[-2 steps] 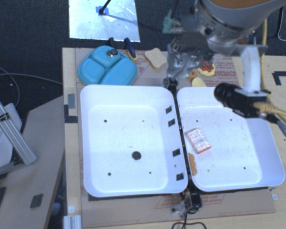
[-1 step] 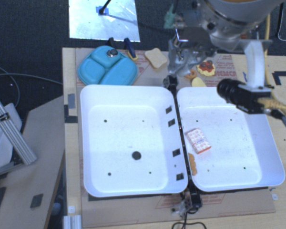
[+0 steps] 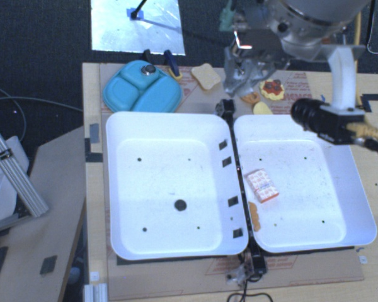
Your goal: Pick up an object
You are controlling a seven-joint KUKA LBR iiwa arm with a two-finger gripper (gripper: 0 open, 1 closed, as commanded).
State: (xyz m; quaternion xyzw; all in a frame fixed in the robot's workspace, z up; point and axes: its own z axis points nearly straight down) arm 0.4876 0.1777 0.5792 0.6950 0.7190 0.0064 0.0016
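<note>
The tool [image 3: 244, 74] hangs high above the counter's [image 3: 94, 93] far edge, beyond both bins, and its opening cannot be told from here. The likeliest target, a small red-and-white patterned box [image 3: 263, 185], lies flat in the right white bin [image 3: 359, 222] near the divider. A good approach, I judge, comes straight down over the box, closing across its narrower sides and staying clear of the small tan biscuit-like piece [image 3: 254, 216] just beside it.

Small box [image 3: 263, 185] in right bin [image 3: 340, 231]
</note>
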